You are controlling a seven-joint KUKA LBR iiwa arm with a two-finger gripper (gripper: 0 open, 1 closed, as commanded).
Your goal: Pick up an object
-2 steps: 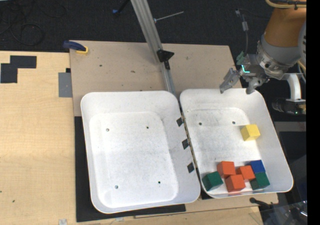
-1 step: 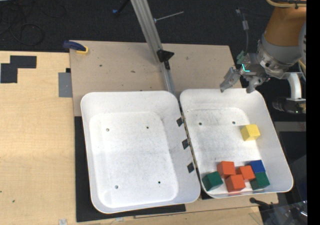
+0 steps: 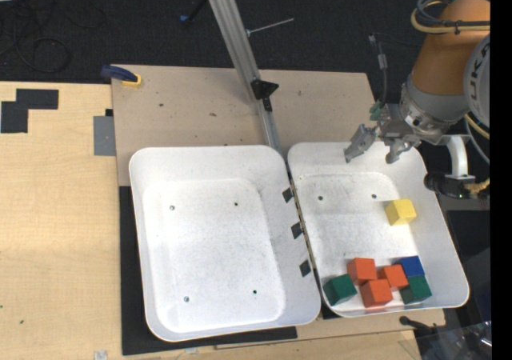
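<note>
My gripper [image 3: 374, 150] hangs over the back edge of the right bin [image 3: 344, 190], fingers spread open and nothing between them. A yellow block [image 3: 400, 211] lies alone in the right bin, in front of and slightly right of the gripper. At the bin's front corner sits a cluster: several orange blocks [image 3: 376, 280], a blue block [image 3: 412, 266], and two green blocks [image 3: 340, 289], [image 3: 416, 292].
The left bin [image 3: 208, 238] lies beside the right one, with black clips [image 3: 296, 230] along the divide. A slanted aluminium rail [image 3: 236, 42] rises behind the bins. The arm's orange band [image 3: 448, 46] is at the right.
</note>
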